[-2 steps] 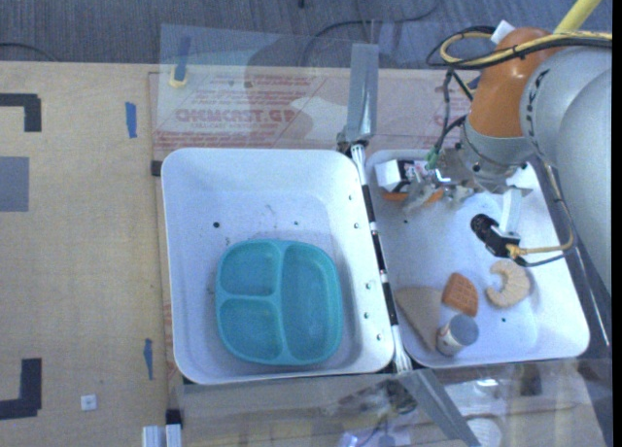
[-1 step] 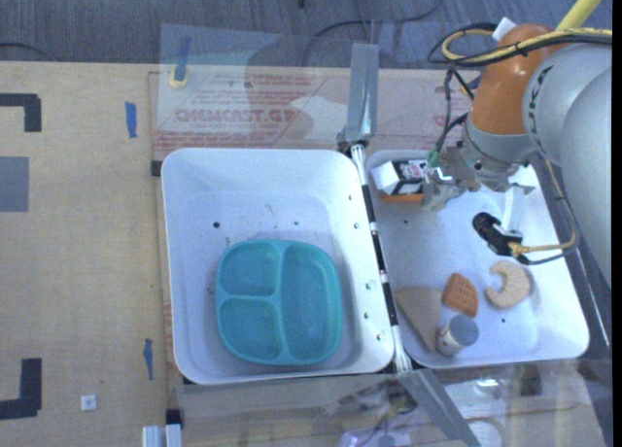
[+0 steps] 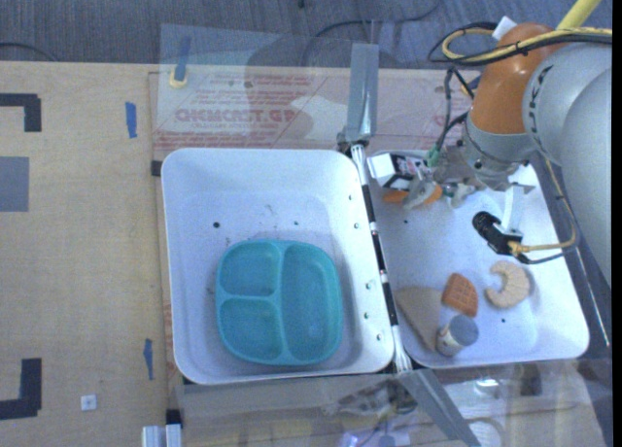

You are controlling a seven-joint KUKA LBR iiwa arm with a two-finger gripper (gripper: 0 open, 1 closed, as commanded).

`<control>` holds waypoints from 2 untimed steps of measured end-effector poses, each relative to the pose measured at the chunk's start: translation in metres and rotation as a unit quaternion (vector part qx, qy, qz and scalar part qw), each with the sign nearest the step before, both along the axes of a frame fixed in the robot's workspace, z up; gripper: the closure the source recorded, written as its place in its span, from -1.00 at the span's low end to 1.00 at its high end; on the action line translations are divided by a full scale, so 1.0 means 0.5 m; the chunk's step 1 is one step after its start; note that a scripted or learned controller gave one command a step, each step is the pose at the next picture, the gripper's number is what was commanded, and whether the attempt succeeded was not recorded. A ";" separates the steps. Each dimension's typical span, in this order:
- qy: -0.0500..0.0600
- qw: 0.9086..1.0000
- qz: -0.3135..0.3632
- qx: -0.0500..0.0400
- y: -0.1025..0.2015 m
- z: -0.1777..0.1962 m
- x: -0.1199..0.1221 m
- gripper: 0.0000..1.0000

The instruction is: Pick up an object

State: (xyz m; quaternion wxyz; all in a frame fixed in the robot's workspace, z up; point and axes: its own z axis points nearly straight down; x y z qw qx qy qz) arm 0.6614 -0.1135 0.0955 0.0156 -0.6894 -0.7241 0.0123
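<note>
Tool (image 3: pixel 425 192) in right bin's (image 3: pixel 544 338) far corner; teal plate (image 3: pixel 280 301) in left bin (image 3: pixel 194 192)

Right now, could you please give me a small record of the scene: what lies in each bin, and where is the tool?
left bin: one teal divided plate
right bin: orange wedge, tan crescent, small grey cup
tool: at the right bin's upper left corner in the view
grasp: none visible

Smooth grey arm (image 3: pixel 583 115) with a rounded orange wrist band (image 3: pixel 507 95).
</note>
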 end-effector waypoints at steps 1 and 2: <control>0.002 1.000 0.000 0.000 0.000 0.016 -0.001 1.00; 0.002 1.000 0.000 0.001 0.000 0.016 0.000 -1.00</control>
